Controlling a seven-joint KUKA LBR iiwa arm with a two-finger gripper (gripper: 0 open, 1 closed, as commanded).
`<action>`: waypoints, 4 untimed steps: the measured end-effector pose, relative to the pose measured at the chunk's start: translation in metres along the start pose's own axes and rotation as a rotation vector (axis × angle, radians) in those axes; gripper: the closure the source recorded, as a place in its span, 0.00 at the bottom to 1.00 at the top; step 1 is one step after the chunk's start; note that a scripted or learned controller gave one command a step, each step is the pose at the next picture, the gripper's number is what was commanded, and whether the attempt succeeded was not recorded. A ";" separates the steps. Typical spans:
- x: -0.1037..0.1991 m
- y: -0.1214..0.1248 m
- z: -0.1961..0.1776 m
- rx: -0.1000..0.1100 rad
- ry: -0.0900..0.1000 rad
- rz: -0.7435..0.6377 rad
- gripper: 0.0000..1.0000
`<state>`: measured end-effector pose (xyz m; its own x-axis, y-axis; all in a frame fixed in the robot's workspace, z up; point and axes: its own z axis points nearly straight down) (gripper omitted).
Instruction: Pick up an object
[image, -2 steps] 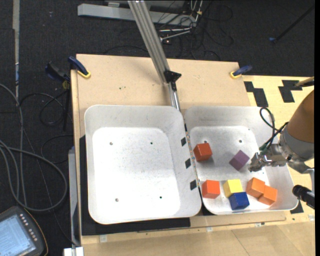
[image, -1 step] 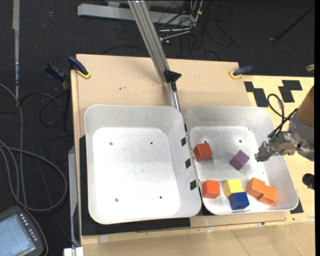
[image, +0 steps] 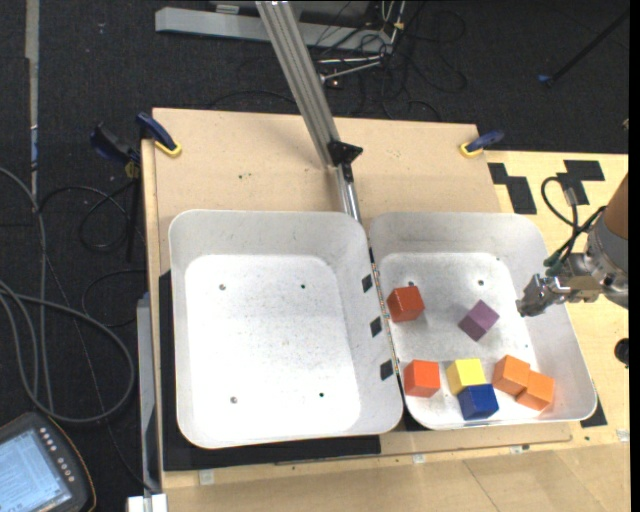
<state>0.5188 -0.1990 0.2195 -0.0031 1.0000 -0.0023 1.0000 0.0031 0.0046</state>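
Blocks lie in the right bin (image: 560, 300), all left of and below the pincer (image: 531, 301); the purple cube (image: 479, 319) is nearest. They look light, stiff, smooth; grip opposite flat faces. Pincer opening: cannot tell.

White bins (image: 200, 260) hold orange (image: 405, 303), purple (image: 479, 320), yellow (image: 465, 374), blue blocks (image: 478, 401).

No readable text, label, brand or number shows anywhere. The bench (image: 430, 150) bears black square marks (image: 540, 185) at its right rear, a pattern and not letters. The screen (image: 30, 470) at lower left is too blurred to read.
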 end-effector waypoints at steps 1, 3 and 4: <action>0.054 0.018 0.008 0.005 0.004 -0.004 1.00; 0.169 0.050 0.003 0.003 0.004 -0.005 1.00; 0.228 0.068 -0.008 0.001 0.004 -0.005 1.00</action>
<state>0.5856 0.0293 0.2278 -0.0085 1.0000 0.0021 1.0000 0.0085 0.0032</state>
